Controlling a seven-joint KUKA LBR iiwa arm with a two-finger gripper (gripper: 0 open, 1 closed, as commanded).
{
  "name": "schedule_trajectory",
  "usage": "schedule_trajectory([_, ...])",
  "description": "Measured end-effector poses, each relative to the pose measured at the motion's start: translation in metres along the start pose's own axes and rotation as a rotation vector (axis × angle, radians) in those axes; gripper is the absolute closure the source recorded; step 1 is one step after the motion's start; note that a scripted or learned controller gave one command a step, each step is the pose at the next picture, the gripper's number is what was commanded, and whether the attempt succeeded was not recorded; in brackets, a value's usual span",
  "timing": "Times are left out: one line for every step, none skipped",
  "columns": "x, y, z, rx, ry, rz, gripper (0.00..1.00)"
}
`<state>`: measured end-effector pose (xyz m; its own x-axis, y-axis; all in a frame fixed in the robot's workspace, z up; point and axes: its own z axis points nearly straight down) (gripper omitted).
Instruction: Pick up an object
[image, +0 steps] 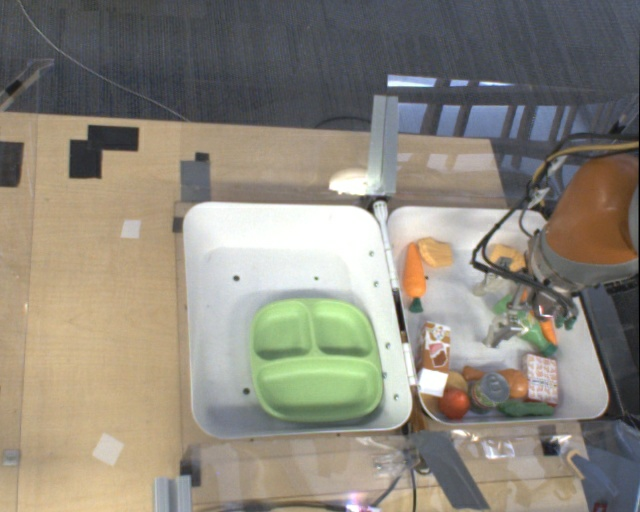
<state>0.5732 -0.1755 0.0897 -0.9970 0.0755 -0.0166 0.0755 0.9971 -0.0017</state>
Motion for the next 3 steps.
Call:
schedule_trajectory([-0.044,-0.003,0.002,-0.001,0.004,-0.082,0.00])
schedule_trajectory([-0.011,-0.003,0.001,-0.001,0.003,-0.073,0.00])
schedule_trajectory([-0.001,-0.002,0.000,0.000,0.001,-0.136,0.00])
